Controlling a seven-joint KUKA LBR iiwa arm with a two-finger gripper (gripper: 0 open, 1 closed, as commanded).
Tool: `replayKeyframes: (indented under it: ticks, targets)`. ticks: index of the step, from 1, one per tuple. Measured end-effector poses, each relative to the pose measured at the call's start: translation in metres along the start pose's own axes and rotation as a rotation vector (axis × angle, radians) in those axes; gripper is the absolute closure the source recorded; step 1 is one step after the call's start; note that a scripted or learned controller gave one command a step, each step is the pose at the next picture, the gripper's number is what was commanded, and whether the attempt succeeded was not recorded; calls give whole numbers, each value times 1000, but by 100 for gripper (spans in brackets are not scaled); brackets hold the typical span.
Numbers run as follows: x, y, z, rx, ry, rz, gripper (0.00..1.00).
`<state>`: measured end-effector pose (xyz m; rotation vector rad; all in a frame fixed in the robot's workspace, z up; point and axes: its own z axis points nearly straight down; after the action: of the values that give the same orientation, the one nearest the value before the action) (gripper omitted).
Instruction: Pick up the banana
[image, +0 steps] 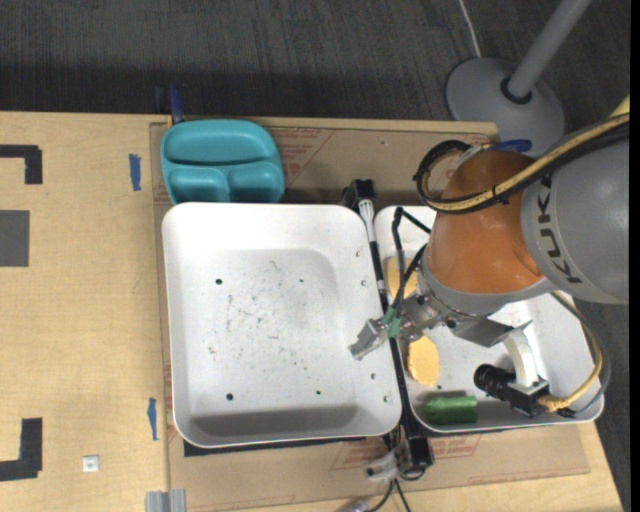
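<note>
The banana (423, 360) lies in the right bin (570, 400), close to its left rim, partly hidden under the arm (490, 240). A green object (447, 407) sits just below it near the front rim. The gripper (372, 338) hangs over the divide between bins; whether it is open or closed cannot be told. The left bin (200, 330) offers wide floor.

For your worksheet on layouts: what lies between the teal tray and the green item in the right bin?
In the camera view, the left white bin fills the stretch between the teal tray and the green item, then the rims where both bins meet.
</note>
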<state>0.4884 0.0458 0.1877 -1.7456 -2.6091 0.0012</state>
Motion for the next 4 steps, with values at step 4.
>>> replayKeyframes:
  ticks: [4]
  targets:
    - [153,53,63,-3,-2,204,0]
